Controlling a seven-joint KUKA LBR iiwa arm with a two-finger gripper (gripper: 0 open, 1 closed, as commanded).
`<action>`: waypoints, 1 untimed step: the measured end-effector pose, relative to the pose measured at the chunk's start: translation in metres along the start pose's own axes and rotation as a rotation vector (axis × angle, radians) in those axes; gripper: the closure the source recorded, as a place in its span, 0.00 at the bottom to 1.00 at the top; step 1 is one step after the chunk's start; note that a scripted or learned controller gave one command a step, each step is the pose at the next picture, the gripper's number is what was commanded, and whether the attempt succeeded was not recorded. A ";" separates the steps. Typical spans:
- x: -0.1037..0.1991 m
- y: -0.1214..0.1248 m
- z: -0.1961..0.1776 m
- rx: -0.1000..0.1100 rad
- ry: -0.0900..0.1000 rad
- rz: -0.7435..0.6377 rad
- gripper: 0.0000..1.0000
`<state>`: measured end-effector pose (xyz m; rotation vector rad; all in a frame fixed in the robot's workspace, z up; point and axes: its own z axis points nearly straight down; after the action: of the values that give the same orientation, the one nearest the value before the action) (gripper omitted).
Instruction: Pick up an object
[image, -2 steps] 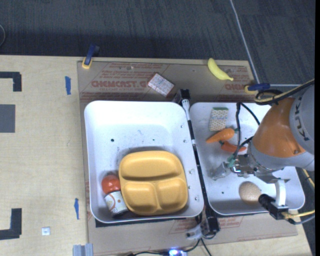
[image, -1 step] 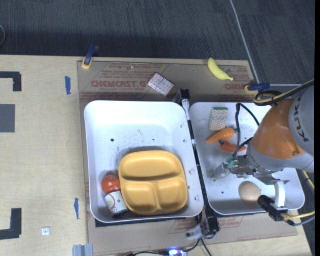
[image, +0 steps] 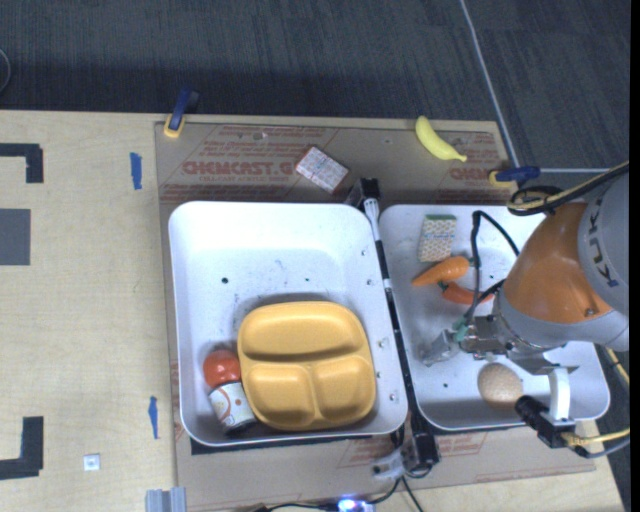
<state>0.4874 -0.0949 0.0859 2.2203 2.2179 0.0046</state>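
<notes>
Hovering gripper (image: 440, 347) in right bin (image: 590, 400) (finger state unclear), tan egg-shaped object (image: 498, 383) beside it, carrot (image: 442, 271) nearby.

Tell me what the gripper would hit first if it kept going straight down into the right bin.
Most likely the bare white floor of the right bin. The gripper points down just left of the tan egg-shaped thing and below the carrot. Depth is hard to judge from this slanted view.
</notes>
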 end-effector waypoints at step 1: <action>0.003 -0.006 0.000 -0.001 0.000 0.000 0.00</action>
<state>0.4812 -0.0923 0.0860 2.2199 2.2175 0.0051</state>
